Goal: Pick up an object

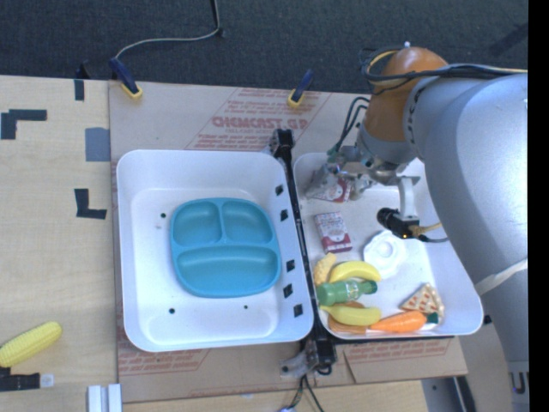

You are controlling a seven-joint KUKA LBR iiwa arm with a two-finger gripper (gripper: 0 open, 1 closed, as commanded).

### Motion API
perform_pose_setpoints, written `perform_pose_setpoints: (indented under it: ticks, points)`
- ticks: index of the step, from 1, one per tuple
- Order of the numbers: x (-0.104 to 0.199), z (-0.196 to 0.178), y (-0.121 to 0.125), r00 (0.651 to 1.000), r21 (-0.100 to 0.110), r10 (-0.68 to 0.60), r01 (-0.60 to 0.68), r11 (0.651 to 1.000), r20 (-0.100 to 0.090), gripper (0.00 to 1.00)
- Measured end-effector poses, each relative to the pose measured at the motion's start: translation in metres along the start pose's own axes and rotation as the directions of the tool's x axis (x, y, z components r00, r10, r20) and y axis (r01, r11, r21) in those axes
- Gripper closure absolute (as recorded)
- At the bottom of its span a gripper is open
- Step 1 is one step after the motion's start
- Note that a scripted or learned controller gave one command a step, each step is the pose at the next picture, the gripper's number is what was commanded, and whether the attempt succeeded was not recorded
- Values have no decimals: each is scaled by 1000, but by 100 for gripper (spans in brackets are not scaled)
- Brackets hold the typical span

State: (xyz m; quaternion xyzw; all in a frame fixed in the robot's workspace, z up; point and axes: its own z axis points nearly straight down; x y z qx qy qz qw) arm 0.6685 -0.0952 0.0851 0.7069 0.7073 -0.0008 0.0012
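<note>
My gripper [336,178] is low in the far left corner of the right bin [450,269], at the end of the grey arm with its orange band [403,67]. A small red and white item [345,192] lies right under or against it; the view does not show whether it is held. Nearer the front lie a red and white packet [333,232], a white round lid [383,253], two yellow bananas [353,271], a green bottle [346,291], a carrot [399,322] and a waffle slice [422,300].
The left bin [137,230] holds a blue divided plate [225,245]. A yellow toy corn cob [30,342] lies on the bench at the front left. Two clamps [126,77] [300,89] hold the cardboard at the back. A black divider [290,221] runs between the bins.
</note>
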Motion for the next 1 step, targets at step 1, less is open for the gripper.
perform_pose_setpoints:
  ticks: [1]
  points:
    - [-2, -11, -1, 1000, 9, -2, 2, 1000, 2, 100]
